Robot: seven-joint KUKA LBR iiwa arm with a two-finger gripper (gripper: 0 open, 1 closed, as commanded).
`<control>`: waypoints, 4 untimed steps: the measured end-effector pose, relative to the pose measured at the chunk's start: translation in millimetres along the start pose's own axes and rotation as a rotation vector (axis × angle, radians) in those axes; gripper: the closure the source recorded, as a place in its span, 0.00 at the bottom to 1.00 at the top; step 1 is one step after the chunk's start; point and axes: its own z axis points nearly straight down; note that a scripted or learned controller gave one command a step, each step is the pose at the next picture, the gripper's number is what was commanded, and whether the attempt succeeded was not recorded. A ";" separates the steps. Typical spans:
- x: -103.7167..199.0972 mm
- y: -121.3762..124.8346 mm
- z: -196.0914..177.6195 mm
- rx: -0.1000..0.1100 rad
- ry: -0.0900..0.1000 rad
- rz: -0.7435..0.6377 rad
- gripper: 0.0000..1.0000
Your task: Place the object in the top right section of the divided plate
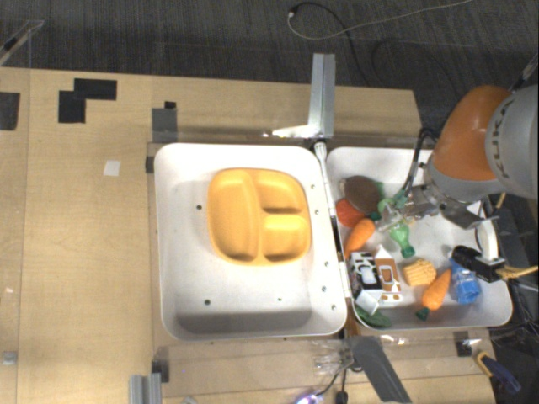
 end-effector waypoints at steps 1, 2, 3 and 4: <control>75.6 -13.5 -79.0 -0.001 -0.001 -0.217 1.00; 177.0 16.5 -79.0 -0.002 -0.001 -0.556 1.00; 176.9 16.5 -79.0 -0.002 -0.001 -0.555 0.00; 117.2 89.3 -79.2 -0.003 -0.002 -0.712 0.00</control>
